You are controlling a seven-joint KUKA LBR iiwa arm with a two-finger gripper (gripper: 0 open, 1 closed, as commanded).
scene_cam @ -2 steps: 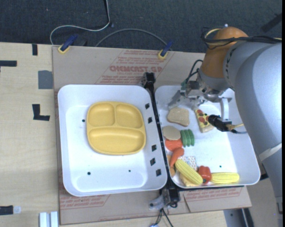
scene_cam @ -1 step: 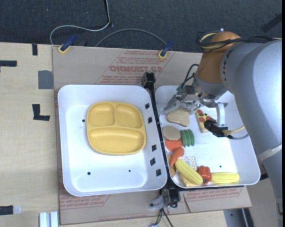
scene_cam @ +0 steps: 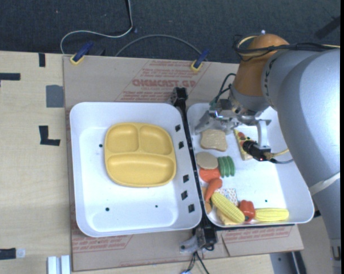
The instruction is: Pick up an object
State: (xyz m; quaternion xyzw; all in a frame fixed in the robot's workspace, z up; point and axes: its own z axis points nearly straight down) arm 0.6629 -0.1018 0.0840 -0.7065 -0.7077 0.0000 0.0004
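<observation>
Seen from above the bench, the grey arm [scene_cam: 308,96] with its orange band [scene_cam: 253,67] reaches into the right-hand bin [scene_cam: 288,181], its gripper [scene_cam: 217,119] lowered over the bin's far left corner. Whether the fingers are spread or closed cannot be told from here; metal parts at the wrist blur together, and nothing can be seen between them.

Just below the fingers lies a tan slice of bread [scene_cam: 214,140], close under the gripper, though contact cannot be confirmed. Nearer the viewer than that sit a round tan cookie [scene_cam: 206,160] and, beside it, a small green vegetable [scene_cam: 226,165]. Further from the fingers, toward the bin's near edge, a carrot [scene_cam: 211,186] lies against a yellow ear of corn [scene_cam: 227,208], with a red pepper [scene_cam: 246,209] and a second ear of corn [scene_cam: 271,214] just to its right. To the right of the fingers, a small black part with cable [scene_cam: 256,150] hangs over the bin floor.

Well to the left of the fingers, across the black divider [scene_cam: 186,158], the left-hand bin [scene_cam: 86,170] holds a yellow divided plate [scene_cam: 140,154], lying flat near its middle.
</observation>
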